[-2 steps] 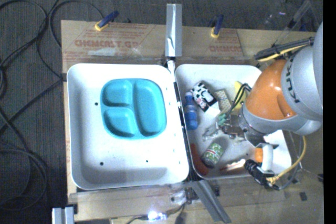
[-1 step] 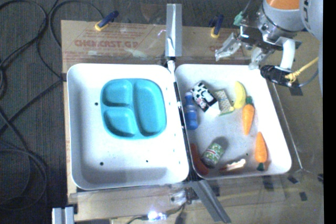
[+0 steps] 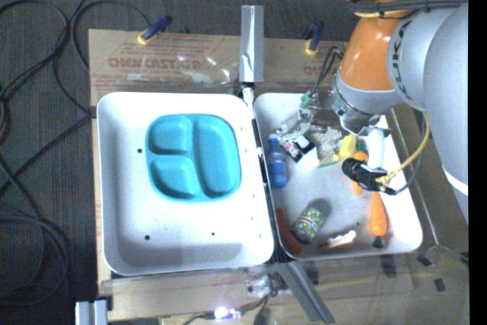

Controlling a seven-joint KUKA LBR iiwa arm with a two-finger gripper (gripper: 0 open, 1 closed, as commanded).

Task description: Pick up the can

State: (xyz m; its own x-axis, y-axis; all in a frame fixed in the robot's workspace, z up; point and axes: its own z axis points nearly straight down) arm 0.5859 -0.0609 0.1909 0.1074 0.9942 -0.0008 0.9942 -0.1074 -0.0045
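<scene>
The can (image 3: 309, 221) is small and green with a label. It lies on its side near the front of the right bin (image 3: 407, 236). My gripper (image 3: 307, 129) hangs over the back of that bin, among a heap of small items. It is well behind the can and apart from it. The grey arm with its orange band (image 3: 373, 49) comes in from the right and hides the bin's back right corner.
A blue bottle (image 3: 275, 164) lies along the right bin's left wall. A carrot (image 3: 378, 217), a brown sausage (image 3: 284, 231) and a pale stick (image 3: 339, 240) lie around the can. The left bin (image 3: 122, 240) holds a blue divided plate (image 3: 194, 154).
</scene>
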